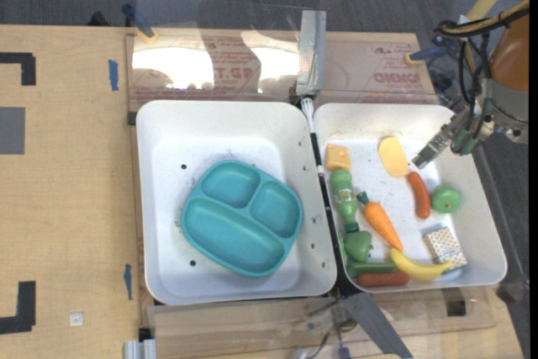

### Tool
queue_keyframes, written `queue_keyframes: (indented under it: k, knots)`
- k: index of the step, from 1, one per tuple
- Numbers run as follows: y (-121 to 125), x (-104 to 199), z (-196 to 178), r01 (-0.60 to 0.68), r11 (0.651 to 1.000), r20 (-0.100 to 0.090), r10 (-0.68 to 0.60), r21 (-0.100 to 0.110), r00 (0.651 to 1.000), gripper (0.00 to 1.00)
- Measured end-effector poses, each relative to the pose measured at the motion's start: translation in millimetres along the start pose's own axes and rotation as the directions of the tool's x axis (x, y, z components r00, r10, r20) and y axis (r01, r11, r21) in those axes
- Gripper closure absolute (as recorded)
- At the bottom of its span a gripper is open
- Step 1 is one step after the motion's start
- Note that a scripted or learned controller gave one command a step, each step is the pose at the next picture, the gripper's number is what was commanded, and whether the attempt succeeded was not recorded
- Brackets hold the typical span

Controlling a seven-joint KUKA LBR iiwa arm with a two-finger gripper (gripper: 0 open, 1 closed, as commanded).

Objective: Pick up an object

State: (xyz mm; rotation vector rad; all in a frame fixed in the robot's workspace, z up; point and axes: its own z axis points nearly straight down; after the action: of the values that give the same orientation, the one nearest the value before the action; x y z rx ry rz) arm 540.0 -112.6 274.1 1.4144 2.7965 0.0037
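Observation:
The right bin (492,223) holds several toy foods: a yellow oval piece (392,155), an orange cheese block (338,157), a red sausage (419,193), a green apple (446,198), a carrot (380,221), a green bottle (343,197), a green pepper (357,246), a banana (416,266), a red chili (378,277) and a speckled cracker block (443,245). My gripper (421,158) slants down into this bin from the right. Its tip hangs just right of the yellow piece and above the sausage's upper end. I see nothing held in it.
The left bin (160,139) contains a teal divided plate (242,217). A raised rim (315,172) separates the two bins. Cardboard and a clear sheet stand behind the bins. The arm's orange band (513,63) and cables sit over the right bin's far right corner.

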Motion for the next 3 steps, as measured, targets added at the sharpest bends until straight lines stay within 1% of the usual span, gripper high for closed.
queue_keyframes:
  k: [1, 2, 3]
  knots:
    - [-16.7, 21.8, 159.0, 0.140, 0.990, 0.018, -0.140, -0.014, 0.990, 1.00]
    - [15.5, 44.0, 87.3, -0.057, 0.998, -0.001, 0.057, 0.000, 0.998, 1.00]
    - [14.1, 44.1, 89.2, -0.059, 0.998, -0.004, 0.059, 0.004, 0.998, 0.00]
